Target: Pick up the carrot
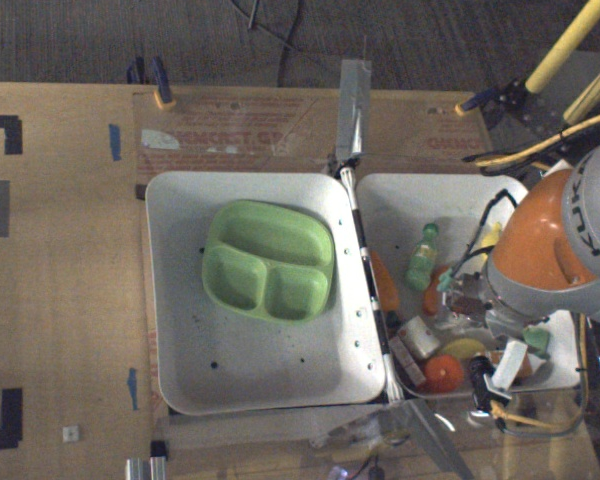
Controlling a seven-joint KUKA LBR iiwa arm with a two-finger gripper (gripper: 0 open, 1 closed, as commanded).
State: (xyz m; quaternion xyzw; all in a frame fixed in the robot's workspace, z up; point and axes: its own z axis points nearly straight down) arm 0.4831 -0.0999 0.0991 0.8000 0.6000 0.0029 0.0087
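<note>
The end effector (467, 301) is hovering low over the right bin's (430, 186) clutter, grip state impossible to tell, apparently approaching; next it needs shifting toward the carrot (383, 282), which is lying along the wall beside the other bin.

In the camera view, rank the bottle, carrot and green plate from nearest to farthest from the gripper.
1. Bottle, in the right bin, close beside the gripper.
2. Carrot, along that bin's wall next to the left bin.
3. Green plate, in the left bin, clearly farthest.
</note>
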